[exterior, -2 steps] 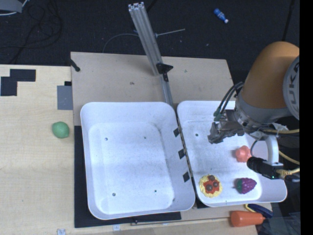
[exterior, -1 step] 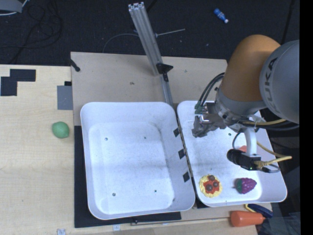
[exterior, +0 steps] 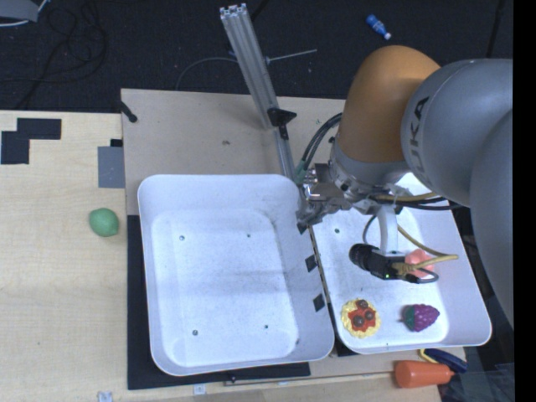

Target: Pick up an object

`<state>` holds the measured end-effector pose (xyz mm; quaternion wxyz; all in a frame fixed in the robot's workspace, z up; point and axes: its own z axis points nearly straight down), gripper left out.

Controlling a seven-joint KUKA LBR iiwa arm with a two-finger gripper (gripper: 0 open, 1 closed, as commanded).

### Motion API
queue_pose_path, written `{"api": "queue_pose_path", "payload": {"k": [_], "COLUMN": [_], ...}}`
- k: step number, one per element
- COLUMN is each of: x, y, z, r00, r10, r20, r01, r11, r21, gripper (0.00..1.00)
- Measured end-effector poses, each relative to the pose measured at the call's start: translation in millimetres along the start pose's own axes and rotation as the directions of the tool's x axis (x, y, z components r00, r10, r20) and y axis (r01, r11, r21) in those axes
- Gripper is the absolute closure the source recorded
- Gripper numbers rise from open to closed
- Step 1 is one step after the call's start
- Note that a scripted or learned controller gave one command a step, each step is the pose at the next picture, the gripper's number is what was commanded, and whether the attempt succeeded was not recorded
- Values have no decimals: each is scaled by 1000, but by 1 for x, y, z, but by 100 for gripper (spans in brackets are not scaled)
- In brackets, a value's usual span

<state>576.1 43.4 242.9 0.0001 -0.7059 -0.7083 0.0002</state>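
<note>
Gripper (exterior: 311,209) hangs over the top left corner of the right bin (exterior: 469,329), right at the ridge where it meets the left bin (exterior: 159,193). Whether it is open or closed cannot be told from this angle, and nothing can be seen held in it. The grey arm (exterior: 465,132), with its orange band, comes in over the right bin's top right part and hides much of that side.

Along the right bin's near edge lie two small toys. A yellow disc (exterior: 360,317) with red spots sits near the bin's bottom left corner. A purple fruit (exterior: 422,316) with a bumpy skin lies just to the right of it, apart from it. Around the middle of the right bin is a small orange-pink thing (exterior: 413,263), too small to make out.

Outside the right bin, just past its near edge, an orange toy (exterior: 421,373) lies on the tabletop (exterior: 50,308). Far to the left of the right bin, beyond the left bin, a green ball (exterior: 104,222) rests on the tabletop. A metal rail (exterior: 255,74) slants from the dark background down toward the right bin's top left corner.
</note>
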Motion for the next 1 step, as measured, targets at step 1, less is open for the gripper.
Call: {"api": "queue_pose_path", "payload": {"k": [1], "x": [43], "y": [24], "z": [15], "r00": [1000], "r10": [2], "r20": [0], "r01": [-2], "r11": [1000], "r21": [1], "gripper": [100]}}
